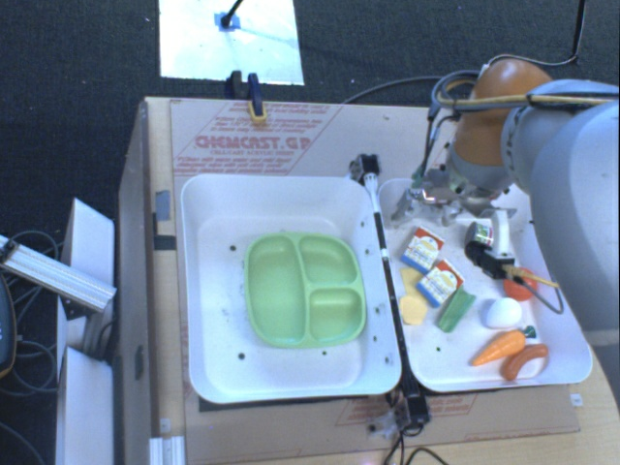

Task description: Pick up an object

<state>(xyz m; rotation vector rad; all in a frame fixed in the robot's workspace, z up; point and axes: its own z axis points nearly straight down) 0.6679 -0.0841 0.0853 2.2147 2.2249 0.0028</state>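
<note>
A cardboard-topped desk carries two white bins; nearest in the right bin lie a carrot and white egg; farther back, the hand hovers over its rim, grip state impossible to tell; the left bin holds a green tray.

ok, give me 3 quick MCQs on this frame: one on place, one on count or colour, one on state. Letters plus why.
1. Where is the green divided tray?
A. left bin
B. right bin
C. on the cardboard behind the bins

2. How many compartments does the tray have?
A. two
B. three
C. five

3. How does the carrot lie?
A. standing upright
B. held in the tool
C. flat on the right bin floor

Answers:
1. A: it sits in the middle of the left bin.
2. B: one long section at left, two smaller ones at right.
3. C: it lies flat near the bin's front, beside the white egg, far from the tool.
</note>
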